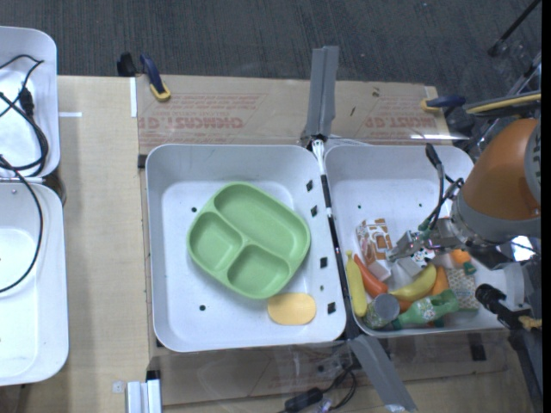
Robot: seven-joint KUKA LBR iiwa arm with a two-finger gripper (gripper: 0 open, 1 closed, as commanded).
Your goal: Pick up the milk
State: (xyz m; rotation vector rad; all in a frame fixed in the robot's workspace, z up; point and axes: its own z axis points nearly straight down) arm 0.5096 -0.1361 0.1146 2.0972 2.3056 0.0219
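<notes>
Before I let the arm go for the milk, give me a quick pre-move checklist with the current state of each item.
1. Milk carton in view in the right bin: ok.
2. Carton top free of clutter: ok.
3. Carton sides free: not ok, carrot and other items crowd its lower end.
4. Gripper above carton: not ok, it sits to the carton's right.
5. Finger opening: cannot tell.
6. Gripper free of any load: cannot tell.

green divided plate (249,241) and a pale yellow oval thing (292,308) in the white left bin (164,256); milk carton (375,241) is white with orange-red print; banana (414,283) yellow
</notes>
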